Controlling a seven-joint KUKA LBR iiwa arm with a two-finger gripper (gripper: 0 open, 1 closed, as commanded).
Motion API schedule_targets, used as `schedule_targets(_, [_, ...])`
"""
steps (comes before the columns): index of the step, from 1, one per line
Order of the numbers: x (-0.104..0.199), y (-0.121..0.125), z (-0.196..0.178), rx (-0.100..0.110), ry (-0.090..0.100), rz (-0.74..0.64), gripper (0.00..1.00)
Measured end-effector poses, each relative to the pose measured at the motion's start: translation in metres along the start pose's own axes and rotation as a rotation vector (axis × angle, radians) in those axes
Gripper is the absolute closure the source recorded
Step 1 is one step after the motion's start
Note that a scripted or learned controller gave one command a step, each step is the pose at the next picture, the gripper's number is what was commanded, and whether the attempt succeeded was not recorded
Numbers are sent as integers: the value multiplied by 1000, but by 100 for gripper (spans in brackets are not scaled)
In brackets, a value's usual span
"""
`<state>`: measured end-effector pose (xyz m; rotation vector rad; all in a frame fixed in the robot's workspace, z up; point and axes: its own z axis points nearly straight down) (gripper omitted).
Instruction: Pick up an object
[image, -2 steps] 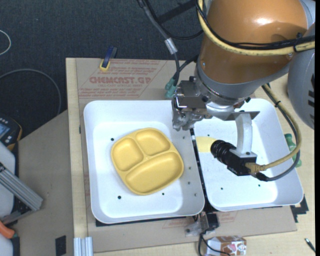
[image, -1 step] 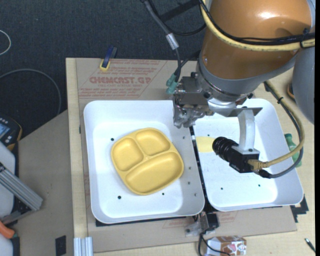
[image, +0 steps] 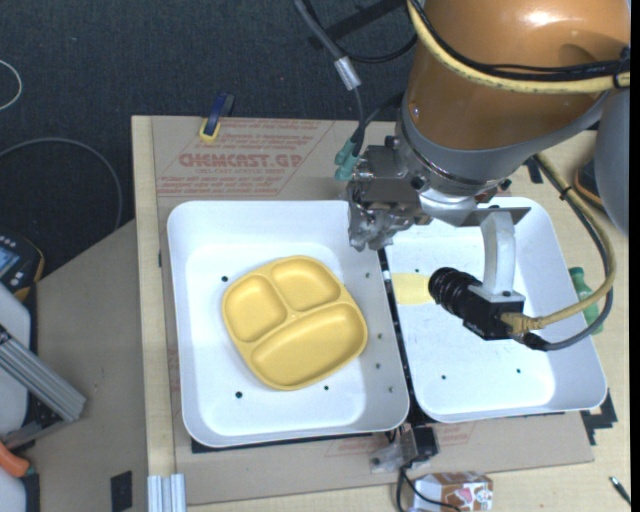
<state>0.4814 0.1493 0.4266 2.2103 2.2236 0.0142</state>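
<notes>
A yellow divided plate (image: 293, 320) with three compartments lies in the left bin (image: 200, 250), near its middle. In the right bin (image: 560, 370), a flat pale-yellow piece (image: 408, 288) rests against the left wall, and a green object (image: 588, 298) pokes out at the right wall, partly hidden by a cable. My gripper (image: 366, 232) hangs over the ridge between the two bins near their far end. It is above and to the right of the plate and apart from it. The arm's body hides the far part of the right bin.
A black cylinder on a white bracket (image: 470, 300), fixed to the arm, hangs over the right bin with a tan cable trailing right. The bins rest on a brown board (image: 250, 150). A blue-and-yellow clip (image: 214, 116) lies at the board's far edge.
</notes>
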Motion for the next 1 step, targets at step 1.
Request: schedule_targets(1, [1,1,-10,-3,0,-1,100])
